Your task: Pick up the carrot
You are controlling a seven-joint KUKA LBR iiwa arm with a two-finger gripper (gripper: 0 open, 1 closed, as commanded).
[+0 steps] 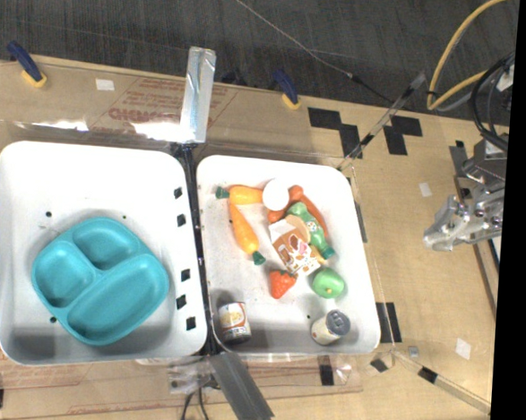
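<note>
The carrot is a long orange piece with a green tip. It lies at a slant in the left part of the right bin, close to the divider. Against it are a yellow-orange piece and a white round lid. My gripper is a metallic grey shape outside the bin, over the cardboard bench at the right. It is well to the right of the carrot, with nothing seen in it.
The right bin also holds a red-orange piece, a green bottle, a printed carton, a strawberry, a green apple and two small cans. A teal divided plate lies in the left bin.
</note>
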